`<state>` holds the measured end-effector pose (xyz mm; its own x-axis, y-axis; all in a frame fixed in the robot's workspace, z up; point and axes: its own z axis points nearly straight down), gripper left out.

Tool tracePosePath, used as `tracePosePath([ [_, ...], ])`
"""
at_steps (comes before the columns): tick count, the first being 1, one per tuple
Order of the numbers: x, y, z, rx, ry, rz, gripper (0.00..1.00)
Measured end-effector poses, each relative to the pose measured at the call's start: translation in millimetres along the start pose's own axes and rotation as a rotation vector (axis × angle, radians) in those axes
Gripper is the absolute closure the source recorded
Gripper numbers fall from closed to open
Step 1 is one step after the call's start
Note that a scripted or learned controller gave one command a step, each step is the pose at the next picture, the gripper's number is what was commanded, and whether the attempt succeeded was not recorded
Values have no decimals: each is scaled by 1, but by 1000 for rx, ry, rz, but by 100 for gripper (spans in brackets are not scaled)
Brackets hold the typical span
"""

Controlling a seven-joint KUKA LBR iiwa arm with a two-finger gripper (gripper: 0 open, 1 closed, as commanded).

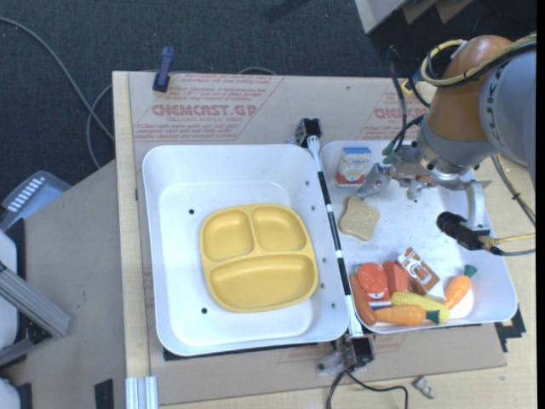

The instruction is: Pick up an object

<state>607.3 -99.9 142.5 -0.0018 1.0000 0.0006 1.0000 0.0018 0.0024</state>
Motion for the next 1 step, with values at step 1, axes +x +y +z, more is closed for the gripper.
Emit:
tracePosePath([
  [1, -1, 37, 58, 1, -1, 1, 0],
])
